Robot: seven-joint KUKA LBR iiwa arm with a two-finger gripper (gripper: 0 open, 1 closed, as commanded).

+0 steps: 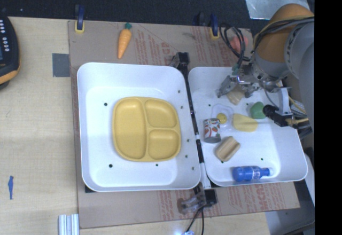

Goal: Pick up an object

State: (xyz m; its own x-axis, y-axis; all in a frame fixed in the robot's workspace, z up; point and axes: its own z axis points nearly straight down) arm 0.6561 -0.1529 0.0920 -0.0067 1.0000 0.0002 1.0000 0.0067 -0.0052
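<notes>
Objects in the right bin lie below the arm's lowered claw, fingers spread apart, gripping nothing.

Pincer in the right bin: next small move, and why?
Probably lower a little onto the tan piece. The pincer sits at the right bin's far edge directly over that piece, with nothing visibly between its fingers, while the green object and yellow piece lie further off.
</notes>
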